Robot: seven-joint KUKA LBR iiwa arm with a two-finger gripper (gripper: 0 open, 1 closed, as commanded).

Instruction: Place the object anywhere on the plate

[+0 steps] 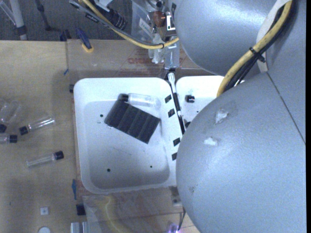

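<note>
Whether my pincer is open or closed I cannot tell; it lies somewhere beneath the bulk of my own grey arm (pixel 243 169), which swells across everything to the right of the plate.

The plate (pixel 132 121) is a dark ribbed slab, lying skewed on the floor of the left bin (pixel 80 130), toward that bin's far side. The object, a clear vial (pixel 138 100) with a black cap, lies on its side along the plate's far edge, touching it or just overlapping it; I cannot tell which.

Right of the plate, a rail (pixel 175 111) with black marks runs between the two bins. Past it a corner of the right bin (pixel 199 81) shows, with a small black piece (pixel 190 99) on its floor.

Left of the plate, out on the bare worktop (pixel 34 72), lie more vials well apart from it: one capped vial (pixel 39 125) level with the plate and another vial (pixel 44 158) nearer the camera.

Beyond the plate, past the bin's far rim, a yellow cable (pixel 146 42) loops over the worktop, and a blue clip (pixel 85 41) sits to its left.
</note>
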